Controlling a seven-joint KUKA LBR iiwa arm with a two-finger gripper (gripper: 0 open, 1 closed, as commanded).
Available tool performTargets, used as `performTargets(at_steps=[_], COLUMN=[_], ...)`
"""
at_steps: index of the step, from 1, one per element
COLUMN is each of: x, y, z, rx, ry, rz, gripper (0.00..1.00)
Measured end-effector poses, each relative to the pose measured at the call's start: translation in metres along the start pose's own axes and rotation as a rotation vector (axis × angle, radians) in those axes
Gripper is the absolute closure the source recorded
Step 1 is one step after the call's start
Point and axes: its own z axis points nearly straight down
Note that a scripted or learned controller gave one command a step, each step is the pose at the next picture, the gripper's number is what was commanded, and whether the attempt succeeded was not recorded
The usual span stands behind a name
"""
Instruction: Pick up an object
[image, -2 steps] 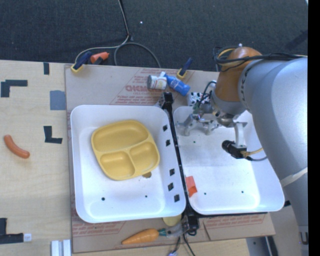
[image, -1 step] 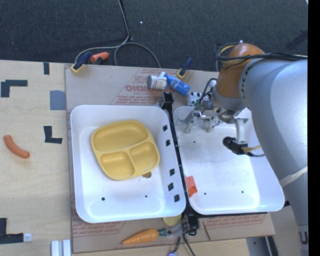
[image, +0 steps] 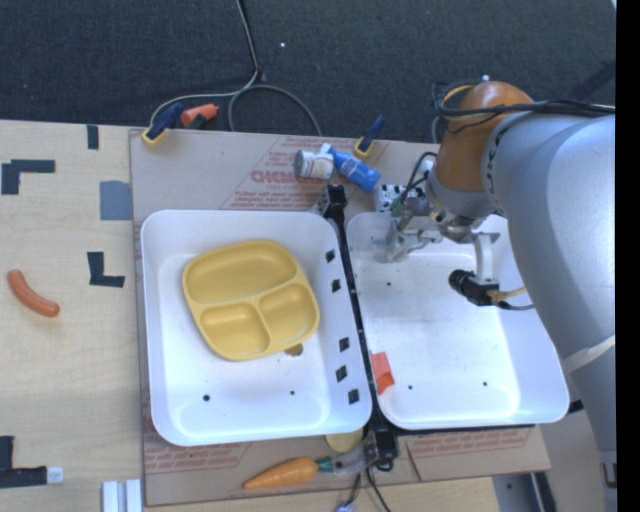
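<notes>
The gripper (image: 400, 238) is lowered at the right bin's (image: 450, 400) far-left corner, finger state indiscernible, nothing seen held; a reach is judged needed toward the yellow plate (image: 250, 297) in the left bin (image: 170, 400).

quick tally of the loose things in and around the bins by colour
Yellow: 1, the divided plate in the left bin
Orange: 2, the carrot below the bins and the sausage at far left
Blue and white: 1, the bottle behind the bins
Total: 4
</notes>
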Motion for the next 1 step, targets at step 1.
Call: performTargets(at_steps=[1], x=[-0.0002], y=[-0.0003], z=[0.0006], rx=[0.001], ry=[-0.001], rz=[0.0], gripper=[0.0])
